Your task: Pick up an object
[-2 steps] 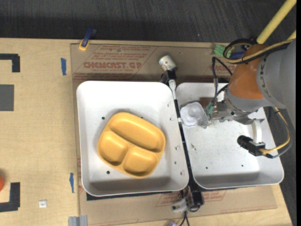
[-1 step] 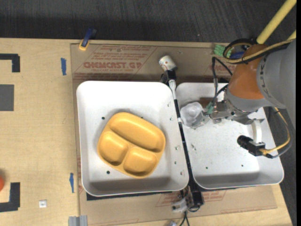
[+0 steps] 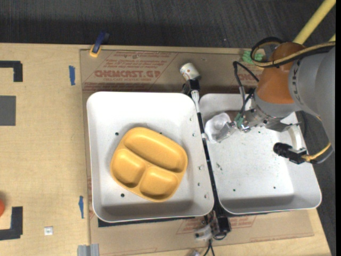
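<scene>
A yellow three-compartment plate (image 3: 149, 164) lies in the middle of the left bin (image 3: 101, 143). A small pale, translucent object (image 3: 216, 127) sits in the far left corner of the right bin (image 3: 266, 191), close to the divider. My gripper (image 3: 236, 124) reaches down into that corner from the right, its tip right beside the pale object and seemingly touching its right side. The grey arm with its orange band (image 3: 274, 84) hides the bin's far right corner.
A black cable plug (image 3: 283, 150) hangs from the arm over the right bin. A white-tipped fixture (image 3: 188, 71) stands behind the divider between the bins. A yellow pole (image 3: 317, 15) crosses the upper right. Cardboard surrounds both bins.
</scene>
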